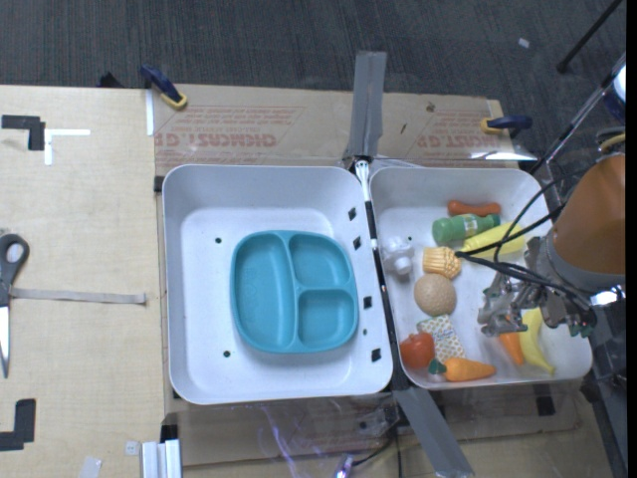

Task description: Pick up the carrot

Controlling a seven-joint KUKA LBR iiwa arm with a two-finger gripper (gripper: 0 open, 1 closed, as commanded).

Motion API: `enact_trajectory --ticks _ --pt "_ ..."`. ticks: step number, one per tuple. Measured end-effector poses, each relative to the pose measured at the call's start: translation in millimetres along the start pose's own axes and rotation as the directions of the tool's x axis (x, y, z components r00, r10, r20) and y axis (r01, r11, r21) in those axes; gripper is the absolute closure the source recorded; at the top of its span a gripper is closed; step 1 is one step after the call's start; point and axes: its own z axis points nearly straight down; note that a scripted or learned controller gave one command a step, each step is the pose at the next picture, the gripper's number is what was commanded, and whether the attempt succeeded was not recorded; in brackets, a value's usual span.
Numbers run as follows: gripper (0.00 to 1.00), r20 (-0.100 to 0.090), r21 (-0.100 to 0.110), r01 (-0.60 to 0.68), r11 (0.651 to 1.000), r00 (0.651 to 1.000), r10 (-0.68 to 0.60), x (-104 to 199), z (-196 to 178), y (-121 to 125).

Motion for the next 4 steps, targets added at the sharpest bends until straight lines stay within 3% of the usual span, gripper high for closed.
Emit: enact_trajectory --ticks 1,2,3,4 --pt "0.0 0.0 0.0 0.0 1.0 1.0 0.0 0 0 0" --pt "1.0 0.006 0.002 0.001 1.0 1.0 -0.002 -3 -10 0" --pt "0.0 0.005 0.002 0.002 1.0 1.0 -0.002 -3 -10 0" --pt "0.0 -0.012 -0.003 -0.099 0.995 0.995 0.099 -1 20 -19"
